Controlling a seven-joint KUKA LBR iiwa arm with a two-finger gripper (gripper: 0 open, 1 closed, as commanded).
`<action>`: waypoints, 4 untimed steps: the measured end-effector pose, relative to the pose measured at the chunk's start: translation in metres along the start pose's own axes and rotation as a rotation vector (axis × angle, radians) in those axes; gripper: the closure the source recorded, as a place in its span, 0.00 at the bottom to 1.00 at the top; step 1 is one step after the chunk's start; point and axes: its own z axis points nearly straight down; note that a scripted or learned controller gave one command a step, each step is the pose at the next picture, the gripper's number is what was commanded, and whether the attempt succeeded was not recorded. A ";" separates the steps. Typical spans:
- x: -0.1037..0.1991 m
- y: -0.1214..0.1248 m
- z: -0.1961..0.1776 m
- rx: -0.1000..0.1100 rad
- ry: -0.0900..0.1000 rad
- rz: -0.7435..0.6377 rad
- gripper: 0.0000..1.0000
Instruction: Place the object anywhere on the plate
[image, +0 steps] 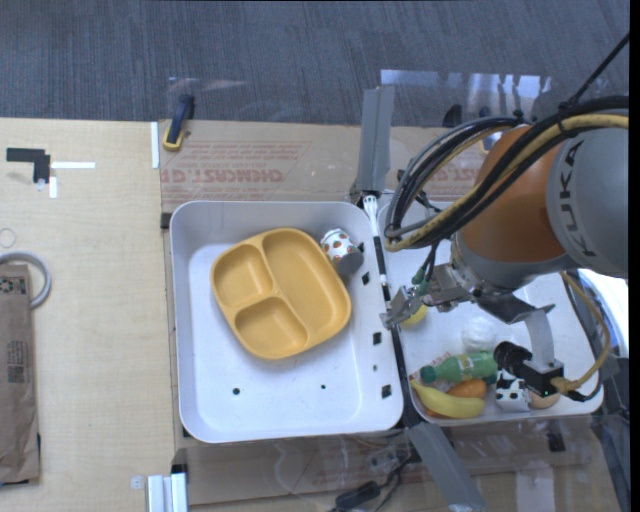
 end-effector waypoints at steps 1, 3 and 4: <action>-0.002 0.000 -0.008 0.002 -0.001 0.005 1.00; -0.044 -0.045 0.000 0.000 0.001 0.022 1.00; -0.045 -0.045 -0.008 0.003 0.000 0.025 1.00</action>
